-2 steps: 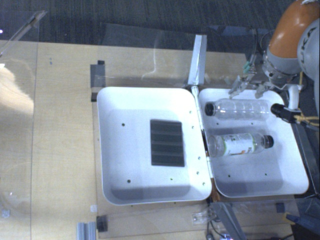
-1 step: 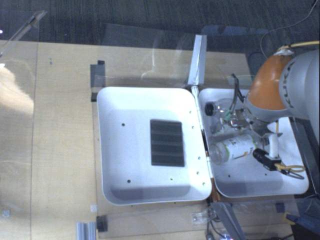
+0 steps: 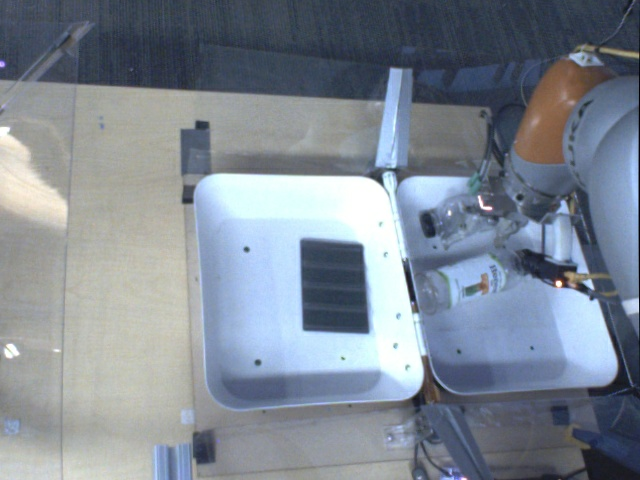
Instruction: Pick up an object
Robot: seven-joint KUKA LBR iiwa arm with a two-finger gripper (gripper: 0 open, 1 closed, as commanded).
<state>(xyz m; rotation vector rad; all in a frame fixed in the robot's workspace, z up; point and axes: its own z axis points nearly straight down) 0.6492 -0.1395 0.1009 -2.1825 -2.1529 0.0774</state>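
While the bench [image 3: 110, 298] spreads pale and wooden across the view, two white bins sit on it side by side, touching along a shared edge near centre. Largest of them, the left bin [image 3: 250, 368] holds a dark ribbed mat [image 3: 334, 285] lying flat at its middle, long side running from twelve to six o'clock. Beside it at three o'clock, the right bin [image 3: 520, 363] holds two clear bottles. At twelve o'clock from the seam between the bins, a grey metal bar [image 3: 395, 118] runs up toward the dark floor. Reaching in from three o'clock, the arm [image 3: 590, 138] shows its orange band above a grey wrist, hanging over the right bin's upper part. One bottle [image 3: 468, 284], with a label bearing green and red marks, lies on its side near the right bin's left wall, its clear end pointing toward nine o'clock. At twelve o'clock from it, a smaller bottle [image 3: 448, 218] with a dark cap lies tilted, cap toward nine o'clock. Just at its three o'clock end sit the fingers [image 3: 492, 206], close to or touching it; whether they are spread or pressed together cannot be told.
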